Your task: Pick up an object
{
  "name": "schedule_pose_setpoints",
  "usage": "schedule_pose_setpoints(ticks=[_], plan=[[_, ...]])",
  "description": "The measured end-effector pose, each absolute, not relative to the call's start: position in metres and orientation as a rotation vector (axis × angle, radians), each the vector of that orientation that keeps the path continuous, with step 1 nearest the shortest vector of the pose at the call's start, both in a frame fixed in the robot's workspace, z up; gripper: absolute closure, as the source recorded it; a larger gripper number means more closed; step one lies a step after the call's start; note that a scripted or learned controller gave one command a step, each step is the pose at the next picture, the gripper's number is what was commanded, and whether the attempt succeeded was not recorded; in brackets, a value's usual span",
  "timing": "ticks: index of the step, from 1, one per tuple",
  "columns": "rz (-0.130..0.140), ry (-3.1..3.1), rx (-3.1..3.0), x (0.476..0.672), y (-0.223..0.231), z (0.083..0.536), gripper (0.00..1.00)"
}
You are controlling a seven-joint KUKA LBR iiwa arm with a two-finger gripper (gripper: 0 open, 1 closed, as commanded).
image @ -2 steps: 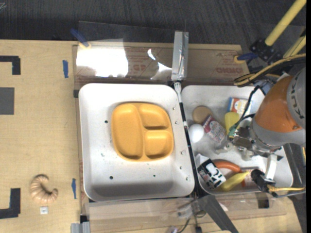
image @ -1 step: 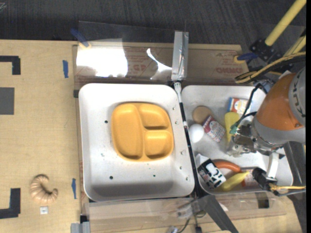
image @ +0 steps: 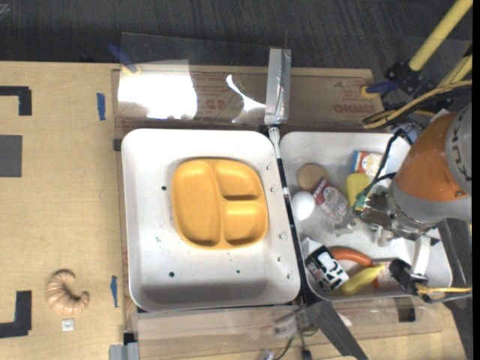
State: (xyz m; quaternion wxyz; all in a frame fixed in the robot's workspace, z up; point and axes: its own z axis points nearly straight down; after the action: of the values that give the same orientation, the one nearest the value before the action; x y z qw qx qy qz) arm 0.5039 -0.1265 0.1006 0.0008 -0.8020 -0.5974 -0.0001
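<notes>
The right bin point(image: 442, 265) holds several objects. At its left are a brown round piece point(image: 313, 175), a white egg point(image: 303, 205) and a red-and-white packet point(image: 331, 198). A yellow item point(image: 358, 184) and a small printed box point(image: 367, 161) lie farther back. Along the front lie an orange carrot point(image: 350, 256), a yellow banana point(image: 360, 279) and a black-and-white object point(image: 327, 268). My gripper point(image: 381, 231) hangs low over the middle of this bin, just right of the packet and behind the carrot. The wrist hides its tips.
The left bin point(image: 142, 163) carries a yellow divided plate point(image: 220, 202). A tan croissant-shaped toy point(image: 67, 291) lies on the bench at the front left, outside the bins. A clear plastic sheet point(image: 195, 88) stands behind the bins.
</notes>
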Motion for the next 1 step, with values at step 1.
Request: schedule_pose_setpoints(ticks=[1], plan=[[-0.005,-1.664,-2.668,0.5707,-0.1287,0.0869,0.0]])
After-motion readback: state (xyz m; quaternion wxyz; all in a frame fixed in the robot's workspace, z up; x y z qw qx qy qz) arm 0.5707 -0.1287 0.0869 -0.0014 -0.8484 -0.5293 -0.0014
